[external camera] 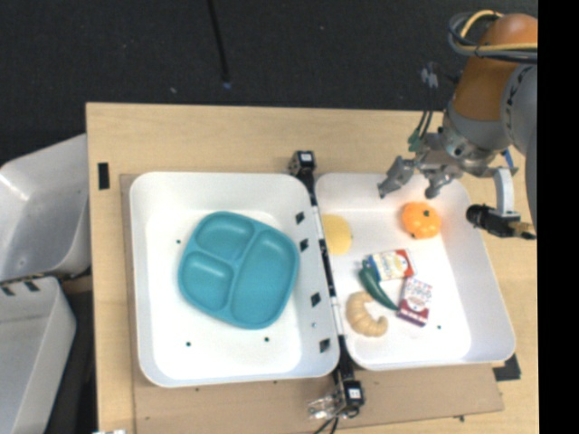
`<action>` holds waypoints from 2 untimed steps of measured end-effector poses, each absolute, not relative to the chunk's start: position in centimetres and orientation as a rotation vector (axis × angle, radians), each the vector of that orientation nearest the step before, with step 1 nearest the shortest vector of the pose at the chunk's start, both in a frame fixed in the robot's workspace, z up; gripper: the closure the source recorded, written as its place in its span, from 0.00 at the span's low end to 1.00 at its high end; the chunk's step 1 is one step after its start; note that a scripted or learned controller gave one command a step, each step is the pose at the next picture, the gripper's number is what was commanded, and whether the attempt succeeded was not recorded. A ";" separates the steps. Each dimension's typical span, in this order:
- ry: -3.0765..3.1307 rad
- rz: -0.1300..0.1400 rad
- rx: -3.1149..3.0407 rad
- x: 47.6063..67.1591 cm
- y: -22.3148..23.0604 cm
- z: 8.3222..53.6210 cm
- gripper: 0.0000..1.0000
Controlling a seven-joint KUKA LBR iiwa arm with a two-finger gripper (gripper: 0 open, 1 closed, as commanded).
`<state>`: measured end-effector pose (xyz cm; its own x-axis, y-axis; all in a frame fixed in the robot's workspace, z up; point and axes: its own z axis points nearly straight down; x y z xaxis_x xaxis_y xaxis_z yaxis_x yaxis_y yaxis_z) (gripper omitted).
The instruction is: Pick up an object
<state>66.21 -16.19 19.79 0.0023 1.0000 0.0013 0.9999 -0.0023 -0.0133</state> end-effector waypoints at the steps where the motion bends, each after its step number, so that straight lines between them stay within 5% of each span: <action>1: -2.223 -0.002 -2.222 66.5 -16.2 20.8 0.00; 2: -2.220 0.005 -2.220 65.9 -15.9 14.7 0.00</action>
<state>65.91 -15.86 14.70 -0.0002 1.0000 -0.0008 1.0000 0.0002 -0.0041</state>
